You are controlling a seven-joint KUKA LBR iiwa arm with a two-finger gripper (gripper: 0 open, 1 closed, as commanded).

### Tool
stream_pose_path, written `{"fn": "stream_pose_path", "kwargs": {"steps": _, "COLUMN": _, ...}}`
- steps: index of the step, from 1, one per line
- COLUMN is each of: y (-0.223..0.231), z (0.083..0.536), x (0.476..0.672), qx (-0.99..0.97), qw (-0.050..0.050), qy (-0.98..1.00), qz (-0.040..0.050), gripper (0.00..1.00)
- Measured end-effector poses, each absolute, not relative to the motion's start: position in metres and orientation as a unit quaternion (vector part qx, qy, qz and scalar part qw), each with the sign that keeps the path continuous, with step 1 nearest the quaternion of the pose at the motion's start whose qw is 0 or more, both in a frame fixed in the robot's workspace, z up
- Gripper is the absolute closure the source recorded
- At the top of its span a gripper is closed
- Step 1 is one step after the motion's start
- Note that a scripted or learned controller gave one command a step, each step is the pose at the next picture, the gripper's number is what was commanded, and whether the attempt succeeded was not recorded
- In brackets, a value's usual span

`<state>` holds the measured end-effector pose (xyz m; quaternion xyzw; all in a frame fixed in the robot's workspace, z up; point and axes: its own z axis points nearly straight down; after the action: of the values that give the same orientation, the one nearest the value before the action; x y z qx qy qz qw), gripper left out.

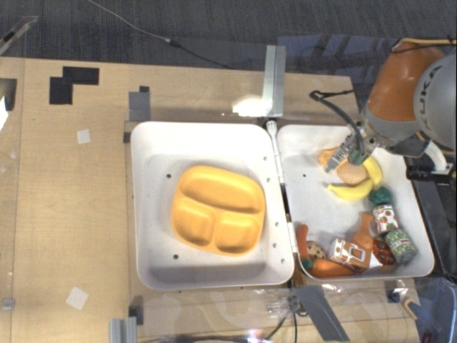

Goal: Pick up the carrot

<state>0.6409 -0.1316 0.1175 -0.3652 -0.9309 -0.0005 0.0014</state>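
Observation:
The carrot (330,267), orange and elongated, lies along the front edge of the right bin (300,163), beside a small carton (350,252). My gripper (345,153) hangs low over the far half of that bin, well away from the carrot. It is just above a round tan piece (351,172) and a banana (357,186), with a small orange bit (328,156) at its left. Nothing shows in its grasp.
The right bin also holds a green item (381,195), two small cans (385,219) (400,246) and a reddish piece (302,236) near the carrot. In the left bin (153,191) sits a yellow divided plate (216,209). A metal post (274,81) stands behind the bins.

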Motion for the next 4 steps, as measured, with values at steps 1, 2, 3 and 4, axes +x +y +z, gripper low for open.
{"fn": "stream_pose_path", "kwargs": {"steps": 1, "y": -0.140, "z": 0.098, "x": 0.653, "qx": -0.482, "qw": -0.007, "qy": -0.876, "qz": -0.0046, "gripper": 1.00}}
{"fn": "stream_pose_path", "kwargs": {"steps": 2, "y": -0.099, "z": 0.168, "x": 0.661, "qx": -0.470, "qw": -0.008, "qy": -0.883, "qz": -0.0037, "gripper": 1.00}}
{"fn": "stream_pose_path", "kwargs": {"steps": 3, "y": -0.113, "z": 0.114, "x": 0.665, "qx": -0.584, "qw": -0.002, "qy": -0.812, "qz": -0.0012, "gripper": 1.00}}
{"fn": "stream_pose_path", "kwargs": {"steps": 4, "y": -0.040, "z": 0.189, "x": 0.626, "qx": -0.471, "qw": -0.005, "qy": -0.882, "qz": -0.0032, "gripper": 1.00}}
